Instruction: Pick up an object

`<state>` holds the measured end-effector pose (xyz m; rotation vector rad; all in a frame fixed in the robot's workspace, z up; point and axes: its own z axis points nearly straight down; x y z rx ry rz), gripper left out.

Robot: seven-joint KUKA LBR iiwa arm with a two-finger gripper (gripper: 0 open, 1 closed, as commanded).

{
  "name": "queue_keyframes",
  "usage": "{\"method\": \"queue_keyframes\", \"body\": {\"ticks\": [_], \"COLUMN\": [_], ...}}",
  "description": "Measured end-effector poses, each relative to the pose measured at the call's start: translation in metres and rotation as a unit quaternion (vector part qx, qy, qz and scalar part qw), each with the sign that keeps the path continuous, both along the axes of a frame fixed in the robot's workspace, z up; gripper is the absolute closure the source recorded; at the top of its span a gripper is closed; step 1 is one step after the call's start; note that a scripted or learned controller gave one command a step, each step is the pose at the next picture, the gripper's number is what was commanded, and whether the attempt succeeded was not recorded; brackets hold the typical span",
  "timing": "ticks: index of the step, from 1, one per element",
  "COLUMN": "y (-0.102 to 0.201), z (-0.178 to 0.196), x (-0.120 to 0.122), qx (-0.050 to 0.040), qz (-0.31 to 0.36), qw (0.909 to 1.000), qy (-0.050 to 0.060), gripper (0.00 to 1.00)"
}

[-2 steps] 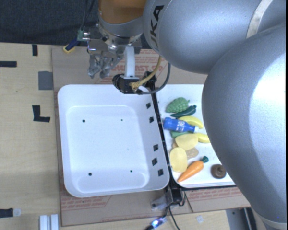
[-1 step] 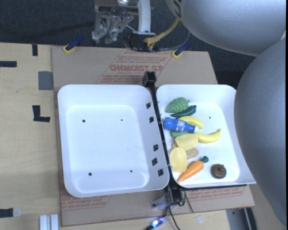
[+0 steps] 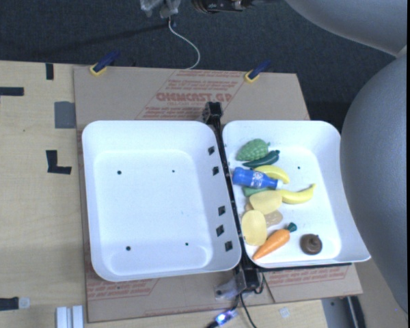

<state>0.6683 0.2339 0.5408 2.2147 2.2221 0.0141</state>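
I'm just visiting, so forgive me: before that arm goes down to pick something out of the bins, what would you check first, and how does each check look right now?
1. Things to pick are in reach: ok. The right bin holds toy food.
2. A piece lying apart from the others: ok. The brown donut lies alone near the front corner.
3. Crowding: not ok. The blue bottle, bananas and carrot lie bunched by the divider.
4. Gripper up out of the bins: ok, at the top edge.
5. Fingers ready: cannot tell.
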Motion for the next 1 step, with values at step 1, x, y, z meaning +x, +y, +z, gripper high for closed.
{"method": "queue_keyframes", "body": {"ticks": [1], "y": [0.0008], "z": [0.0034], "x": [-0.0004], "qx": [-0.0023], "qz": [0.000], "qw": [1.0000], "qy": [0.005], "gripper": [1.00]}}
